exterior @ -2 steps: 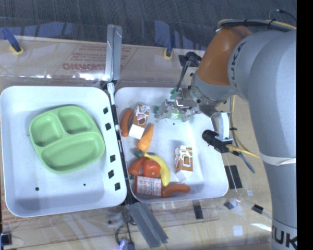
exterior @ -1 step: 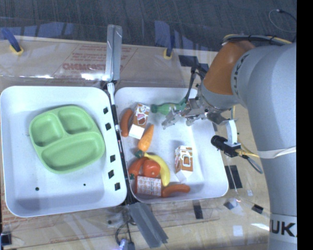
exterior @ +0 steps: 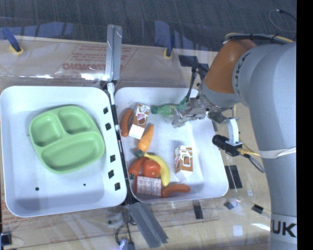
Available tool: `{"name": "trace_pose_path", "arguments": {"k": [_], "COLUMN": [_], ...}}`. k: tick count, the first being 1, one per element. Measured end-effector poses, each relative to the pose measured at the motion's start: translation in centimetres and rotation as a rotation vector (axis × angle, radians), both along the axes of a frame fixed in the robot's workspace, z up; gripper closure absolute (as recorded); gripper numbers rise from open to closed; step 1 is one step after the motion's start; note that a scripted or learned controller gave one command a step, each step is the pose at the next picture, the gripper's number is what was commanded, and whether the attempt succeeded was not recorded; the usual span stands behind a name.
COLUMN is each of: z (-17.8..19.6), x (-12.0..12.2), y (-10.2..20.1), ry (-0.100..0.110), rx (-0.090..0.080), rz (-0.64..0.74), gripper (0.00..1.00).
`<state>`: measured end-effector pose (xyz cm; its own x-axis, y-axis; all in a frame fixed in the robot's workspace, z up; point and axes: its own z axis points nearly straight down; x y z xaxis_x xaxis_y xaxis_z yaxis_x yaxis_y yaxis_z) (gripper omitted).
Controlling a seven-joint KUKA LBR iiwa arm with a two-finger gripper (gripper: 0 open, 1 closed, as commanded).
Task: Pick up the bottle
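Note:
The bottle [exterior: 165, 109] is small, green and see-through. It lies on its side near the far edge of the right bin [exterior: 211, 178]. My gripper [exterior: 183, 115] hangs low at the bottle's right end, right against it or just over it. The grey arm with its orange band [exterior: 224, 69] comes down from the right and hides that end of the bottle. Whether the bottle is gripped cannot be made out from this angle.
The right bin also holds a sausage [exterior: 126, 121], a small carton [exterior: 141, 113], a carrot [exterior: 146, 137], a banana [exterior: 160, 168], a red pepper [exterior: 151, 168], a can [exterior: 148, 185] and a second carton [exterior: 183, 159]. A green divided plate [exterior: 68, 138] sits in the left bin [exterior: 15, 191].

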<state>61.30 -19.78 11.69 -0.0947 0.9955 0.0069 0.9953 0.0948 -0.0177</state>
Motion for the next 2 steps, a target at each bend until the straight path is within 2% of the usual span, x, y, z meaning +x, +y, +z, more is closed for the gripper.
{"name": "trace_pose_path", "arguments": {"k": [1, 2], "z": [0.0, -3.2], "x": [0.0, 3.7], "y": [0.0, 1.1], "ry": [0.000, 0.011], "rx": [0.000, -0.004], "rz": [0.000, -0.083], "gripper": [0.00, 0.00]}}
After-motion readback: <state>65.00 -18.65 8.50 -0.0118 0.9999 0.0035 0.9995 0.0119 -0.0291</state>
